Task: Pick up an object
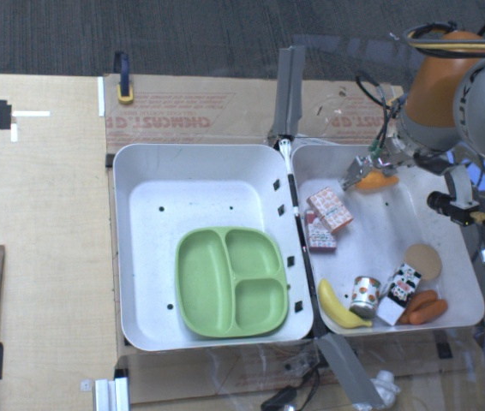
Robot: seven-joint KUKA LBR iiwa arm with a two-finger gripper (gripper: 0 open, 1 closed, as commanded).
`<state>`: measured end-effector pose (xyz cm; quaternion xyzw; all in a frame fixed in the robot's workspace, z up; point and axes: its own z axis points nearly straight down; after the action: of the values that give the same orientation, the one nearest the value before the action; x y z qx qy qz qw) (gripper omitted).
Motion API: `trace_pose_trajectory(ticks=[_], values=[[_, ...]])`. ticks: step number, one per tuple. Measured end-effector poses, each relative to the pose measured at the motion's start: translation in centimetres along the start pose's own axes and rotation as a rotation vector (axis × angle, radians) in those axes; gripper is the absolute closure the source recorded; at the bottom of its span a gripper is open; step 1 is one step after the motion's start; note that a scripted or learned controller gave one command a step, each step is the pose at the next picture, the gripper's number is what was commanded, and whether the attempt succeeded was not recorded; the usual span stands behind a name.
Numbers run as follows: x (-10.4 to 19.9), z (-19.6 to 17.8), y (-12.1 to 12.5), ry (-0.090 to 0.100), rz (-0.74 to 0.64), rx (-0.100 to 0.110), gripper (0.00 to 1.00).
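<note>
My gripper [359,175] hangs over the far end of the right bin [371,247], reaching in from the right. A small orange object [380,181] lies right beside it, touching or nearly so. Further down the bin lie two red-and-white patterned boxes [330,210] [320,235]. A tan round disc [422,261] rests nearer the front. A small can [364,294], a yellow banana [338,308], a black-and-white carton [399,291] and an orange-red carrot-like piece [423,308] crowd the front edge.
The left bin [148,204] holds a green divided plate [232,281] towards its front. A metal divider post [290,92] rises between the bins at the back. Cables hang by the arm's wrist [435,101].
</note>
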<state>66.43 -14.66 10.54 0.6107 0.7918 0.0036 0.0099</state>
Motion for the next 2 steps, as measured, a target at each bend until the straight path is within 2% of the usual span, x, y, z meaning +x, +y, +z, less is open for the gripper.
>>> trace_pose_trajectory(ticks=[1,2], values=[[-0.19,-1.36,0.23,-0.005,0.001,-0.008,1.0],[-0.16,-1.25,0.17,-0.003,0.001,-0.006,0.0]])
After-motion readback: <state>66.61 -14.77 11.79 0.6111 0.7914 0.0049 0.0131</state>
